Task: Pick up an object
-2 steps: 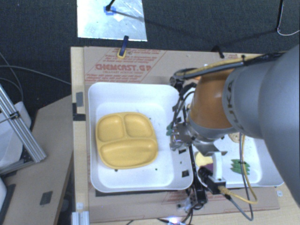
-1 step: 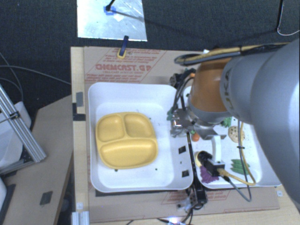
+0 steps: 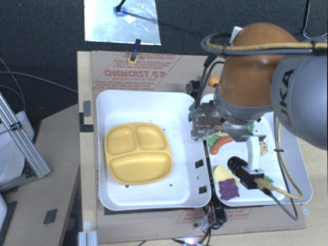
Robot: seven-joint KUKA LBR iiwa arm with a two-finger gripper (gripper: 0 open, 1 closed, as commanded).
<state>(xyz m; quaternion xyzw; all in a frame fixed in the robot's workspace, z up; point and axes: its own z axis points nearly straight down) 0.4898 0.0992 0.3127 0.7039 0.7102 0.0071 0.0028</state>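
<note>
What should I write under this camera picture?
Robot arm over the right bin; yellow tray lies in the left bin.

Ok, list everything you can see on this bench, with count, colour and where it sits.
left bin: 1, white, on the printed board
divided plate: 1, yellow, in the left bin, centre
right bin: 1, white, beside the left bin
sausage-shaped piece: 1, orange, right bin, just below the claw
rounded piece: 1, yellow, right bin, near front left
lumpy bunch: 1, purple, right bin, touching the yellow piece
speckled disc: 1, pale, right bin, partly hidden
printed board: 1, tan with red lettering, under both bins
clip: 1, blue and yellow, board's far edge
shiny sheet: 1, silver, beyond the board
arm: 1, grey with orange band, from the right
claw: 1, metal, over the seam between bins
</note>
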